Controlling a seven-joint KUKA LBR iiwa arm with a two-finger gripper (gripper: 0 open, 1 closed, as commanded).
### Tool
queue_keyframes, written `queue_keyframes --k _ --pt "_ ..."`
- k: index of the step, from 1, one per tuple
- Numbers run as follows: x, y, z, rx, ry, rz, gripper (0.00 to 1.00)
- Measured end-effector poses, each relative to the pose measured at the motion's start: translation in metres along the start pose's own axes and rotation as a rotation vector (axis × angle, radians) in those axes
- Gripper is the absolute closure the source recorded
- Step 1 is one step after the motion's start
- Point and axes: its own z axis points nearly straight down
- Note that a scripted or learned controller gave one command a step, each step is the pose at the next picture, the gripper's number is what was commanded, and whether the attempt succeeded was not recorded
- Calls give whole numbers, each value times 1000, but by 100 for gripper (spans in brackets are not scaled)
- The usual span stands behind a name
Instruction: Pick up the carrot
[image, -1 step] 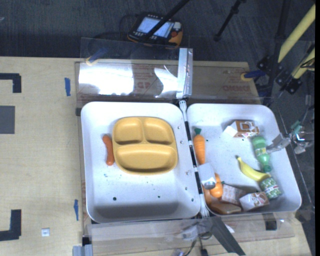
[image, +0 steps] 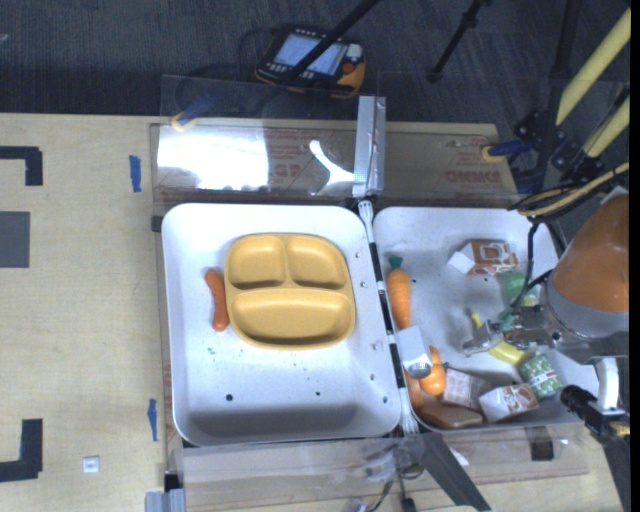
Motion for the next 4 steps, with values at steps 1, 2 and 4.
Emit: queue_keyframes --k 1,2,4 --pt "67 24 15 11 9 -91 0" --pt "63 -9 14 13 10 -128 0" --pt "124 19 -115 22 8 0 100"
